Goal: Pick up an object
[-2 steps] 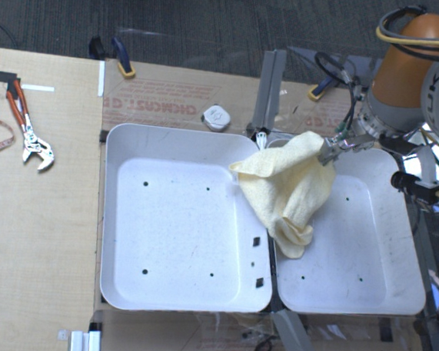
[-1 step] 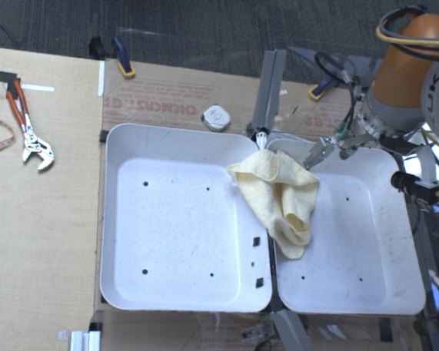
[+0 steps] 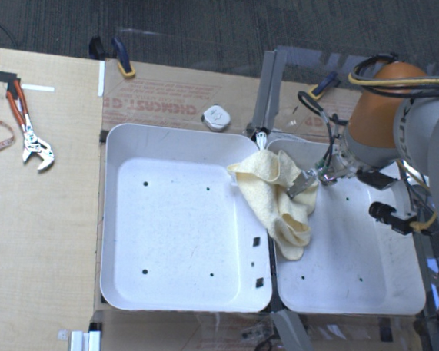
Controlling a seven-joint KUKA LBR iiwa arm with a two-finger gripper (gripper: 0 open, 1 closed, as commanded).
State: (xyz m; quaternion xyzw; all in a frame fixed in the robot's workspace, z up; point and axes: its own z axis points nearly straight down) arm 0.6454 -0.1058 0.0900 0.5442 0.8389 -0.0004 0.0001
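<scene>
Wooden table (image 3: 36,230) with two white bins, a cloth draped across their shared rims

Left bin (image 3: 122,223) and right bin (image 3: 379,279) sit side by side; the grey arm (image 3: 431,145) reaches in from the right; a pale yellow cloth (image 3: 275,195) lies crumpled over the divide, partly in each bin; the end effector (image 3: 305,184) touches the cloth's right edge, its opening impossible to make out; a red-handled wrench (image 3: 29,133) lies far left.
</scene>
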